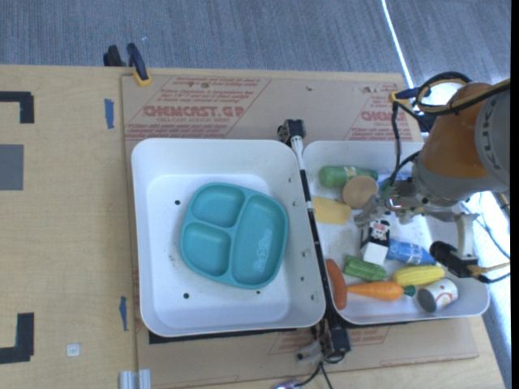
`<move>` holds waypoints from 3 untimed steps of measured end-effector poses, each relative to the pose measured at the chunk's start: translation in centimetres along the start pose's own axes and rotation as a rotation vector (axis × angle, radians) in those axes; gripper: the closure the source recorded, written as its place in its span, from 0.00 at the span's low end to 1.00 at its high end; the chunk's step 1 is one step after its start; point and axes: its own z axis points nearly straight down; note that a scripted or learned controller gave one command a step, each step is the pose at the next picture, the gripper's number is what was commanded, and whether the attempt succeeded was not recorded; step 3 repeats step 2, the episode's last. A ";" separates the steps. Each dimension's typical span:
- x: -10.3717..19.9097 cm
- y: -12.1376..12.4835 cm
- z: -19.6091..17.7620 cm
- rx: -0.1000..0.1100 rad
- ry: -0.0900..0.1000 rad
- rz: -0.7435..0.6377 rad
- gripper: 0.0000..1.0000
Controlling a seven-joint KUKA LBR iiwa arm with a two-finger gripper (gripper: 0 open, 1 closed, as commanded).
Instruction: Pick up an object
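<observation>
The grey arm with its orange band (454, 148) reaches over the right shallow white bin (474, 302), its jaws (388, 209) low among crowded items; whether they are open or closed, I cannot tell. Just below sits a small black-and-white toy (378, 233). Near it lie a round tan ball (359, 191), a green bottle (340, 175) and an orange carrot (377, 291). The left white bin (154, 217) holds a teal divided plate (233, 234), with bare floor along its rims.
</observation>
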 end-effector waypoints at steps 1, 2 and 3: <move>0.1 0.1 -1.0 -0.002 0.000 0.001 1.00; 6.9 -0.9 -12.2 0.001 0.001 -0.012 1.00; 6.9 -0.9 -12.2 0.001 0.001 -0.012 1.00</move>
